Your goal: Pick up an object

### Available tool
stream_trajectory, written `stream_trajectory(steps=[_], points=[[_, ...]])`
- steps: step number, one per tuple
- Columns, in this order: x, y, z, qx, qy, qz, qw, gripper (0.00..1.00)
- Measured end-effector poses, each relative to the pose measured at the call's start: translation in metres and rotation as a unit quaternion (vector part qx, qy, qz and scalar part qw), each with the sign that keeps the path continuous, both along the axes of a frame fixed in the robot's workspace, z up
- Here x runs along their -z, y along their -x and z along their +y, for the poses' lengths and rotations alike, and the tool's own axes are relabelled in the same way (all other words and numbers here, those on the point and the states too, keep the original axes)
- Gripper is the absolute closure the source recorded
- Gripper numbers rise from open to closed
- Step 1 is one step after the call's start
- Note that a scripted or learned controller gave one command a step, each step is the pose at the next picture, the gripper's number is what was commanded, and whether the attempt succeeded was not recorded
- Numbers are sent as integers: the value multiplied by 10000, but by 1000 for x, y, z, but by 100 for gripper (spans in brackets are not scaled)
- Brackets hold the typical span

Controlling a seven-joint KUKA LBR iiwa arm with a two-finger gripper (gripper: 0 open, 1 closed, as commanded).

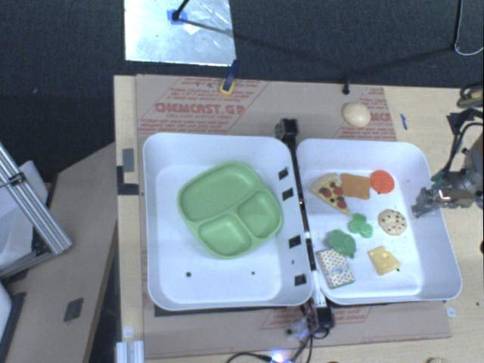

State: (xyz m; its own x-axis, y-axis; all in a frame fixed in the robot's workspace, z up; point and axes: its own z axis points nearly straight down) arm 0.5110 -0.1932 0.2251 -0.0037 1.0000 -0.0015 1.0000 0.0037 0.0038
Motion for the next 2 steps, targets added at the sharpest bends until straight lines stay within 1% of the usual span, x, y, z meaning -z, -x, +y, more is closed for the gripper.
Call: stream_trajectory(steps=[1, 2], points=[[9, -32, 49, -32, -8, -2, 10000, 100], [12, -56, 87, -21, -7, -1, 10000, 100]])
